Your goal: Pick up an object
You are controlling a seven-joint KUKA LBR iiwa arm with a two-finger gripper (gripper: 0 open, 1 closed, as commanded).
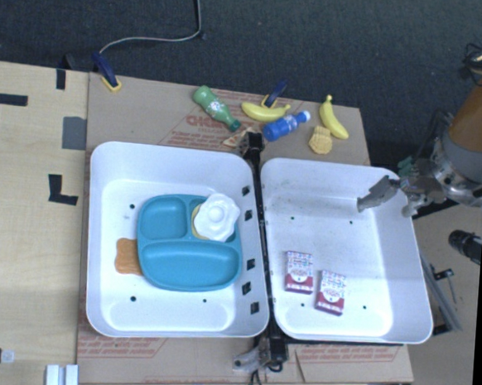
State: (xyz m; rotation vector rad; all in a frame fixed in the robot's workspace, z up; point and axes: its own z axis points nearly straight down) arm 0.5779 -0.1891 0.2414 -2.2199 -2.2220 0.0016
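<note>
Grey gripper [384,195] hovers above right bin's [397,324] upper-right corner

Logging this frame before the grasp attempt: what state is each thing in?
hand: above right bin, holding nothing
blue tray: flat in left bin
white object: resting on tray
two small cartons: lying flat, side by side, right bin
green bottle: on its side behind bins

Gripper [379,194] over right bin [397,324] (top-right corner); 2 cartons [299,272] near front.

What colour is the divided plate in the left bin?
Blue; the divided plate shows clearly in the camera view.
</note>
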